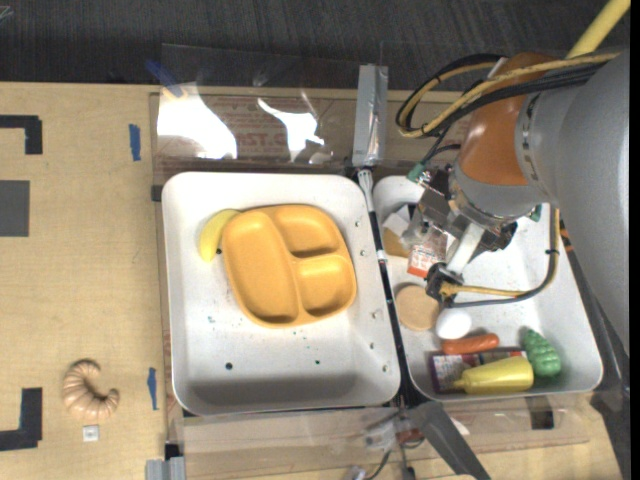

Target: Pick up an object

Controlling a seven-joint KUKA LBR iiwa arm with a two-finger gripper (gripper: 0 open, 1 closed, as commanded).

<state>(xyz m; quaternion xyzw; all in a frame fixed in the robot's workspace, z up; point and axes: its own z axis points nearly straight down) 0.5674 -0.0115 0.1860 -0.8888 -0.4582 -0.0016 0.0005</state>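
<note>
Your claw [438,268] hangs low over the left part of the right bin [575,313], close to a small red-and-white box [422,258] and just above a tan disc [415,308]; you cannot tell how far it is open or whether it grips anything. Below lie a white egg [454,324], a carrot [470,344], a yellow bottle [497,375] and a green piece [541,354]. The left bin [190,318] carries an orange divided tray [288,263] and a banana [211,232].
</note>
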